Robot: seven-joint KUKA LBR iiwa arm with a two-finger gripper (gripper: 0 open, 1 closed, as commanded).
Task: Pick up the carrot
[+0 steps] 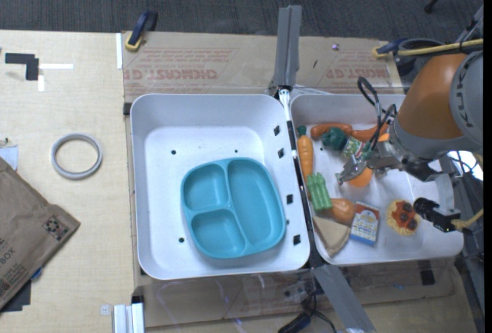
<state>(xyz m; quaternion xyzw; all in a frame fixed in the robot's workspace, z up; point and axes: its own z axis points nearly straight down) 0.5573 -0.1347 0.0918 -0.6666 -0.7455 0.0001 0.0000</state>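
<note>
The desk (61, 85) carries two white bins side by side. The left bin (154, 131) holds a teal divided plate (232, 207) with bare floor all around it, so it has the most open room, but the task is not there. The right bin (430, 243) is crowded with toy food. The carrot (306, 156) lies lengthwise hard against this bin's left wall, just beside the divider between the bins, with a green ridged piece (318, 191) touching or nearly touching its near end.

The arm (430, 104) reaches in from the right, and the gripper (360, 168) hangs over the middle of the bin, right of the carrot, above an orange piece (361, 178). Whether its fingers are parted or closed on anything, I cannot tell.

The main risks, as I judge them: closing on that wrong orange piece or the longer orange item (330, 129) at the far side; and a finger striking the wall, since the carrot leaves almost no gap on its left. Clear room lies on the carrot's right.
</note>
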